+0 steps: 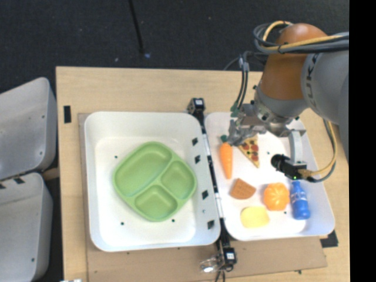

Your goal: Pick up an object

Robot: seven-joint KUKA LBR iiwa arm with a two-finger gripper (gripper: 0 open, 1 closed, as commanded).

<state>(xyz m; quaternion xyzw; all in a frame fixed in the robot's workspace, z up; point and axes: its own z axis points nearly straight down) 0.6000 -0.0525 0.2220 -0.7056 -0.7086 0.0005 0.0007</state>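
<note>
Pincer point(238, 135): low in right bin point(317, 228), beside carrot point(226, 160) and pizza slice point(251, 151); opening indeterminate; nothing lifted; grasp pending.

Just below the end effector point(242, 131) lie an upright-pointing carrot point(226, 160) and a pizza slice point(251, 150), while further below sit a brown bread piece point(242, 189), an orange point(275, 196), a yellow lemon point(254, 217) and a blue bottle point(299, 200).
</note>
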